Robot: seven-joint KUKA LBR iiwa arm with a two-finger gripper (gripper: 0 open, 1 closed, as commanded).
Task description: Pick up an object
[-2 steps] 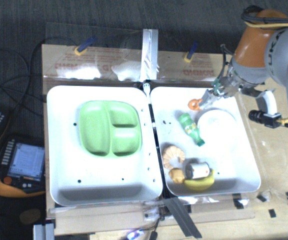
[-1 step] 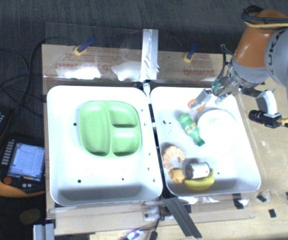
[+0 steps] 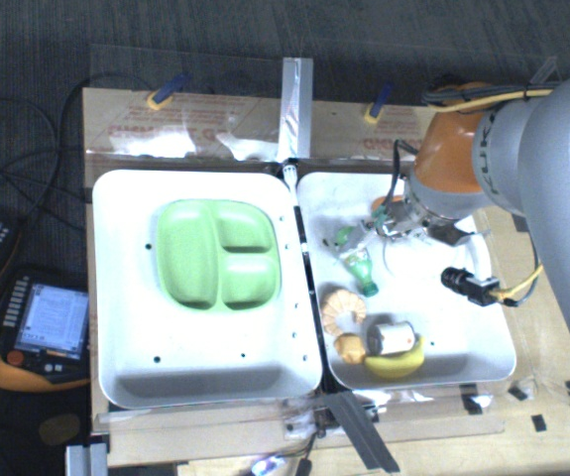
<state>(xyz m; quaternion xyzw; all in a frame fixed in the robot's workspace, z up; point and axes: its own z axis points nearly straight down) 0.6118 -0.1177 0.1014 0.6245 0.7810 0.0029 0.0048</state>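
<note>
While the arm reaches in from the right of the frame, the things nearest the camera lie along the bottom edge of the right-hand shallow white plastic bin (image 3: 483,350): a curved yellow banana (image 3: 396,364), a small grey-and-white cylinder like a can (image 3: 391,337) resting on or against it, and a pale ridged, shell-like pastry piece (image 3: 343,308) with a smaller tan lump (image 3: 348,346) just below it. A little further up, near the bin's middle left, lies a small translucent green bottle-shaped object (image 3: 362,271), its long axis running from upper left to lower right. Above it sits a smaller dark green bit (image 3: 344,236). A black cylindrical part on a cable (image 3: 469,285) hangs at the right of the bin.

The pincer (image 3: 396,221) is low over the upper middle of this bin, below the orange band of the grey arm (image 3: 448,162); whether its fingers are spread or pressed together I cannot tell, as they are small and tangled with clutter. The green bottle-shaped object lies down and to the left of the pincer, near it but apart, and looks the likeliest target.

In the left-hand white bin (image 3: 126,365) rests a pale green divided plastic tray (image 3: 215,251). The wooden desk (image 3: 126,117) lies at the top of the frame.
</note>
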